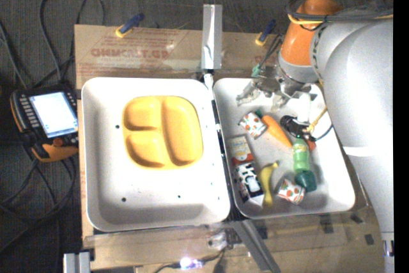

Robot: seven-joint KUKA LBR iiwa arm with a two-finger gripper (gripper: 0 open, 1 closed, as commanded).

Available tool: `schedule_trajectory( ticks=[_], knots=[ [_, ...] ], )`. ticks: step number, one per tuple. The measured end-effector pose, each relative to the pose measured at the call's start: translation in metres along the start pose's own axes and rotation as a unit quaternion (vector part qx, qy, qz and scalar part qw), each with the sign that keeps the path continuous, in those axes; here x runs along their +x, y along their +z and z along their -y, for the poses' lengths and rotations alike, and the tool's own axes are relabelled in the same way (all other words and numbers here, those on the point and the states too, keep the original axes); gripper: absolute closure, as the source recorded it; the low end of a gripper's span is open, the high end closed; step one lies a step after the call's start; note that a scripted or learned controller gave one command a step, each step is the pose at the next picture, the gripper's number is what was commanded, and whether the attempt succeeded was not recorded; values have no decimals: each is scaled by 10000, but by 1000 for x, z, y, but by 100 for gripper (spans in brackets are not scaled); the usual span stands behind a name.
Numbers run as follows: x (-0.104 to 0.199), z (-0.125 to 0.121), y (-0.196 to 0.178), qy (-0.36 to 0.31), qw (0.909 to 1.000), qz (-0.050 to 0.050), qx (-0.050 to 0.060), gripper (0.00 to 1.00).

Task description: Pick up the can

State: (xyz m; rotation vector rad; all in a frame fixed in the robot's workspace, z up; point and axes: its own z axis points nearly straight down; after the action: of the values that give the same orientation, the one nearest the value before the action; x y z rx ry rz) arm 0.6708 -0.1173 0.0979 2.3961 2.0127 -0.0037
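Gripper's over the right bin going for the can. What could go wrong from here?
1. The can lies tipped against the carrot; the fingers may catch both or roll the can away.
2. A second can lies at the bin's near end, so the wrong one may be targeted.
3. The gripper is near the bin's far wall; descent may clip it.

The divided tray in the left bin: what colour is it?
Yellow. The divided tray shows plainly in the camera view, lying in the left bin.
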Motion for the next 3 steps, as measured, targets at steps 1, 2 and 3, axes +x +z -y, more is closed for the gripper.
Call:
schedule_trajectory(
  ticks=[1,2,3],
  knots=[
    [16,15,8,-765,9971,-10,-20,0],
    [15,15,-1,-757,9971,-14,-26,100],
    [15,15,-1,-757,9971,-14,-24,0]
  ],
)
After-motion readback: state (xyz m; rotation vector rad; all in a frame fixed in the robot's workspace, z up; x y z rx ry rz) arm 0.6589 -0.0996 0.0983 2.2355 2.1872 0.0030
